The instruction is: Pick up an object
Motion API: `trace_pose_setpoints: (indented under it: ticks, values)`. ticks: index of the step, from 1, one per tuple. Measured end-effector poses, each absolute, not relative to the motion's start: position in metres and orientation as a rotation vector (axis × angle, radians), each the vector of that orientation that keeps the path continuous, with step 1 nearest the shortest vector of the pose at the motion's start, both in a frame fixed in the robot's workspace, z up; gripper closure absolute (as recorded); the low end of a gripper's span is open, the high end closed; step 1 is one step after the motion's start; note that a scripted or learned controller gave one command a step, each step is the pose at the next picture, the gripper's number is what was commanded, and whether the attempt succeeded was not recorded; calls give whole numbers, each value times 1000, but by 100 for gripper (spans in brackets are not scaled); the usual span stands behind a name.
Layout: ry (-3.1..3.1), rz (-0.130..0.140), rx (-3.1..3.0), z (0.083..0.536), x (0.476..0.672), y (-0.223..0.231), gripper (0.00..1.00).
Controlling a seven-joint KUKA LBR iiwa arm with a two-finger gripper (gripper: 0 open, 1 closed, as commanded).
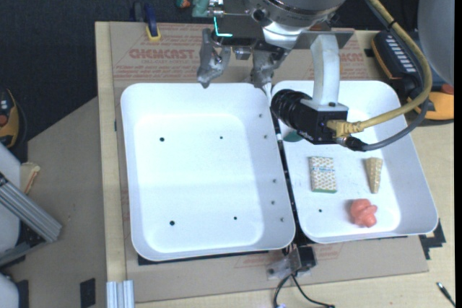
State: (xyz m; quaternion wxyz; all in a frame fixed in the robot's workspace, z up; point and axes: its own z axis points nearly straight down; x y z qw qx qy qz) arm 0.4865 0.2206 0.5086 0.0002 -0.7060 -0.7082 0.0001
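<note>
A: Your fingers (236, 71) look spread and pinch nothing, hanging over the left white bin's (144, 112) far rim.

B: And the objects?

A: Right white bin (411, 155): nearest you, the pink lumpy toy (363, 213); then the speckled rectangular sponge (323, 174) and tan cone (373, 174). Nothing's picked yet.

Three small things lie in the right bin (404, 155), all in its near half and apart from one another. A flat rectangular sponge (323, 174), pale with a speckled face and a green edge along its near side, lies flat nearest the wall between the two bins. To its right lies a tan cone (373, 174), its narrow tip pointing toward the near rim. Below and between them sits a lumpy pink-red toy (363, 213), close to the bin's near edge.
</note>
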Motion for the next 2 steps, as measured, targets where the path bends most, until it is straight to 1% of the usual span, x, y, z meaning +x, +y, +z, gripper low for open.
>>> trace_pose_setpoints:
  ticks: [1,2]
  values:
    - [-2227,-4,-2217,519,487,221,100]
    - [-2226,-2,-2216,519,487,221,0]
